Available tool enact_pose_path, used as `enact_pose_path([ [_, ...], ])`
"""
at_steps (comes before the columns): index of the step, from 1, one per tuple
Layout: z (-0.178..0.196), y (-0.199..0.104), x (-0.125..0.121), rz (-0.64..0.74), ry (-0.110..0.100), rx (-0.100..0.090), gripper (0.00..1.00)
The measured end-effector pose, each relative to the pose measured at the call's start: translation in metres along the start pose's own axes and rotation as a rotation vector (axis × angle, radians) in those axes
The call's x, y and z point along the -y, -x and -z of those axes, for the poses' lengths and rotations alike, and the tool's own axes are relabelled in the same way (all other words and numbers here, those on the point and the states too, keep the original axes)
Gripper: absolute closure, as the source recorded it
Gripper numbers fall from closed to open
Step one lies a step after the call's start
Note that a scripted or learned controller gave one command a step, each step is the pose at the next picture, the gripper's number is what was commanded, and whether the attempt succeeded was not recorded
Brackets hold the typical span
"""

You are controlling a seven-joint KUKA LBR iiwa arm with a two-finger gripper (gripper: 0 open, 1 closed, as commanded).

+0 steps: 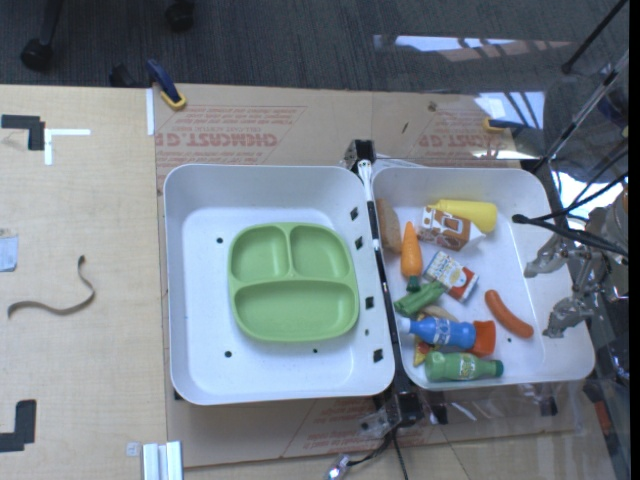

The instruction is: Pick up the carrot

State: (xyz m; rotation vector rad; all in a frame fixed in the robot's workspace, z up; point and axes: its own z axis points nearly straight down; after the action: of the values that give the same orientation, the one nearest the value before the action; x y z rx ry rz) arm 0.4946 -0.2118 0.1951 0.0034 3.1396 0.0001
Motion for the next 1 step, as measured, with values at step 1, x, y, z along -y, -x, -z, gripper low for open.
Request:
enact_pose_path([
  [1, -0.0869, 0.0589, -0.0845, -0.084, 0.0, 0.003, 0.0],
])
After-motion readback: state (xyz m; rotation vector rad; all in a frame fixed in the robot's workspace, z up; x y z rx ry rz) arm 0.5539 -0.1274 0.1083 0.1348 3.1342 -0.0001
